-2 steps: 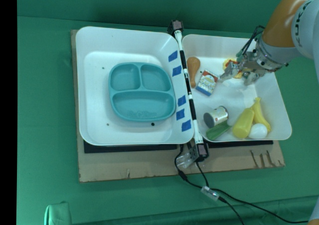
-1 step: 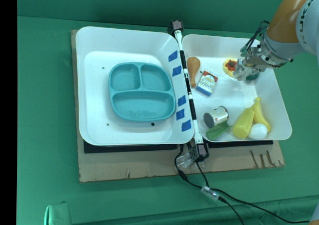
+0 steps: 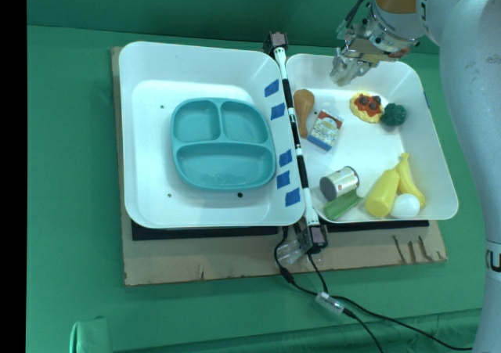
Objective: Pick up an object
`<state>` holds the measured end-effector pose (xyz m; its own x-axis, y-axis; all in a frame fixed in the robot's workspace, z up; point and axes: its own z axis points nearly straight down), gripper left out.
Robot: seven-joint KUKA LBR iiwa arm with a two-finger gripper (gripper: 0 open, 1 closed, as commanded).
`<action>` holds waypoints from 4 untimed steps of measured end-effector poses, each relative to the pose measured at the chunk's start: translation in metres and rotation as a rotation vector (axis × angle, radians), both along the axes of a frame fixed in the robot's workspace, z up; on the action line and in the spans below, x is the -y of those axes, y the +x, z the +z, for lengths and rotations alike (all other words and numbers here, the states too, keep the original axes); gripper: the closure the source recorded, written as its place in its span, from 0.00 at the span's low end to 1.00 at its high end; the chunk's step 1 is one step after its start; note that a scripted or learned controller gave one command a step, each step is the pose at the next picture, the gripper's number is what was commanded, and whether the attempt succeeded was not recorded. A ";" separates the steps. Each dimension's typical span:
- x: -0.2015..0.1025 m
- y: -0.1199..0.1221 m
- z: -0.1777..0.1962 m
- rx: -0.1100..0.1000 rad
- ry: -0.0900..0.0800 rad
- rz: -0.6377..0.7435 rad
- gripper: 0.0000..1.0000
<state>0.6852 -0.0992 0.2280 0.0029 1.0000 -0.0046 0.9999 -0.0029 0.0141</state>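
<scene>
**Objects all in the bin: pick not yet made**

Objects for the pick lie in the right bin (image 3: 438, 179), at the right of the frame. None is lifted; each rests on the bin floor.

Contents, from the top of the bin down:
- A drumstick (image 3: 303, 106) lies near the divider, with a small carton (image 3: 325, 129) just beside it on its right.
- A pizza piece (image 3: 366, 106) sits in the upper middle, and a broccoli (image 3: 394, 114) touches or nearly touches its right side.
- A can (image 3: 339, 183) lies on its side in the lower part, with a green cucumber (image 3: 341, 205) just below it.
- A yellow bottle (image 3: 382, 192), a banana (image 3: 409, 178) and a white egg (image 3: 405, 205) are clustered at the lower right, touching one another.

The left bin (image 3: 149, 148) holds a teal tray (image 3: 223, 143) with three compartments.

Task status, as judged from this layout: the approach is under way, and the descent, grasp and lift all remain.

Gripper (image 3: 345, 75) state: it hangs at the upper edge of the right bin, up and to the left of the pizza piece. Nothing is seen between its fingers, and it appears to touch no object. The fingers point downward as a close pair; at this resolution their opening cannot be told. The pizza piece and the drumstick are the nearest candidates for a pick.
</scene>
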 end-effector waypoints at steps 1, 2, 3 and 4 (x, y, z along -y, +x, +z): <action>0.001 0.000 0.000 -0.001 -0.001 -0.001 0.00; 0.007 -0.040 -0.041 0.002 -0.002 -0.003 0.00; 0.010 -0.037 -0.023 0.019 -0.008 -0.009 1.00; 0.010 -0.037 -0.023 0.019 -0.008 -0.010 0.00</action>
<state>0.6485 -0.1094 0.2054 0.0126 0.9998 -0.0121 0.9994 -0.0122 0.0330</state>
